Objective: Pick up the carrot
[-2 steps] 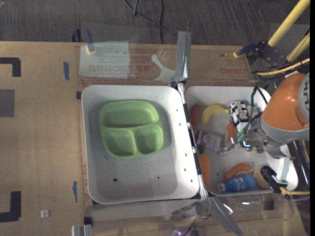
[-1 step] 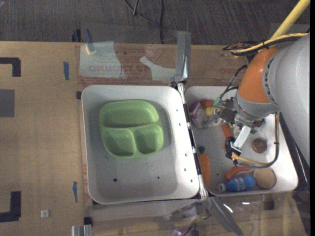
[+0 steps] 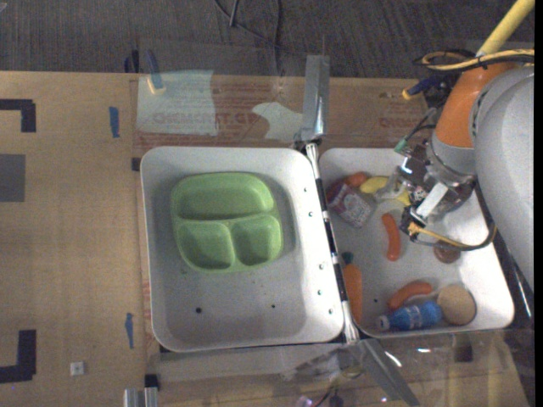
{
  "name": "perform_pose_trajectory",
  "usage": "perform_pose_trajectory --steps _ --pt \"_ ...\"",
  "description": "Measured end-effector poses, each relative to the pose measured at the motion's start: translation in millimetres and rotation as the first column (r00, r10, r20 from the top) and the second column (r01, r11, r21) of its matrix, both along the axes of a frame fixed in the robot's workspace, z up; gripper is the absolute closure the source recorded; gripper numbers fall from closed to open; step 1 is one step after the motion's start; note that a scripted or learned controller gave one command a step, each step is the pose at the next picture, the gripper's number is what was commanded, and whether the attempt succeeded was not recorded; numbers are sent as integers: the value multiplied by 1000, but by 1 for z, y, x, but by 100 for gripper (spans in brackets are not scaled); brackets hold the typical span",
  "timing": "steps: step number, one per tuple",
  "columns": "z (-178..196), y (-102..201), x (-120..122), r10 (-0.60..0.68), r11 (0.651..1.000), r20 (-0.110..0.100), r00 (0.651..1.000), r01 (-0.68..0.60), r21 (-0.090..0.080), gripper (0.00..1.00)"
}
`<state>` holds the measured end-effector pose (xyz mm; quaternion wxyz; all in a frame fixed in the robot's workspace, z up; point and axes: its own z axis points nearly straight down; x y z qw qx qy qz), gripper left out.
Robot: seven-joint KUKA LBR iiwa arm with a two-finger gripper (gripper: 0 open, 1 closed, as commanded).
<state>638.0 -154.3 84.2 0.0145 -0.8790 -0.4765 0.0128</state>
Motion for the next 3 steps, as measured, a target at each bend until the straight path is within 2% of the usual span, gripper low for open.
perform_pose_trajectory --steps 1,2,3 --pt "1 -39 -79 349 937 36 936 -349 -13 0" --pt "13 19 -118 385 923 35 922 -385 -11 0" --pt "2 51 -155 431 902 40 901 -431 -15 0"
